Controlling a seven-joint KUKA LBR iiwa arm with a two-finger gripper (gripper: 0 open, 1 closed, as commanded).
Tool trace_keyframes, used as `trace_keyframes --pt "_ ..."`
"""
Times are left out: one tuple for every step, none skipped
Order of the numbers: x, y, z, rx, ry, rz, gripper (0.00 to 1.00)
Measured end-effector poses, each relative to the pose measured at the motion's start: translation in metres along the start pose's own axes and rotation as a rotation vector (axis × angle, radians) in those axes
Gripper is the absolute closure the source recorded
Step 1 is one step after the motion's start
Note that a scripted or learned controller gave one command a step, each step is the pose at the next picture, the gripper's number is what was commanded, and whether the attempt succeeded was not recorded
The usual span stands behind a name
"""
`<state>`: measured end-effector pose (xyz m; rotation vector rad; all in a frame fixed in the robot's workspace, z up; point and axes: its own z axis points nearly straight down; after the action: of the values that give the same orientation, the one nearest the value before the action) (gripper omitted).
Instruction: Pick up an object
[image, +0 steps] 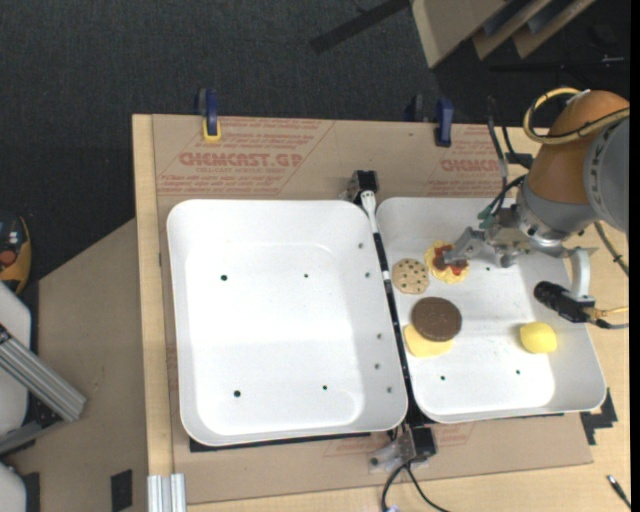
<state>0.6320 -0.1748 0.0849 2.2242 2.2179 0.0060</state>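
Observation:
My gripper (458, 254) is low in the right bin (500, 400), in its upper left part, reached in from the right. Its tip is right at a small yellow and red object (443, 264); the view does not settle whether it touches or holds it. A tan cookie with dark chips (409, 274) lies just left of that object. Nearer the front, a brown round disc (437, 318) rests partly on a pale yellow piece (424, 345). A yellow rounded object (538, 338) lies at the bin's right side.
The left bin (190, 300) stands beside the right one, with a black divider strip (385, 290) between them. Both sit on a brown board (250, 150) held by blue clamps (209, 103). A metal rail (40, 385) lies at far left.

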Motion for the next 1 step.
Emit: trace_keyframes --pt "0.0530 0.0311 -0.1011 -0.010 -0.003 -0.009 0.00"
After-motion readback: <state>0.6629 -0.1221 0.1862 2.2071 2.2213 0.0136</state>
